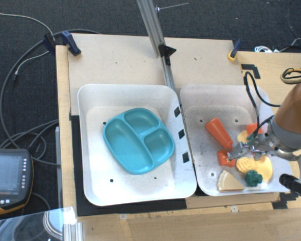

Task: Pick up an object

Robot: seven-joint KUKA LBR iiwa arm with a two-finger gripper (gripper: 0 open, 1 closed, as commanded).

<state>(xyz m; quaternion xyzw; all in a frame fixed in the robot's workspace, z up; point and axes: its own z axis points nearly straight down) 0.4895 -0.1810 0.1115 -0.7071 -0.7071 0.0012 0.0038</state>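
Nearest the lens, along the desk's front edge, sit the two white bins. Largest is the left bin, which carries a blue divided plate lying flat near its middle, three compartments facing up. Beside it, touching along the middle seam, the right bin reaches toward the desk's right edge and holds a cluster of small things in its front right part. The grey arm comes in over the desk's right edge, and its hand hangs low over that cluster; whether it is apart or together, I cannot tell, as the tips blur into the clutter.

Among the objects, an orange cylinder lies tilted near the bin's middle, with a small orange block just beside its lower end. A yellow round piece lies under the hand, nearer the front right corner. A pale wedge rests at the front wall. A green knobbly piece sits on the yellow one's front edge, beside the wedge.
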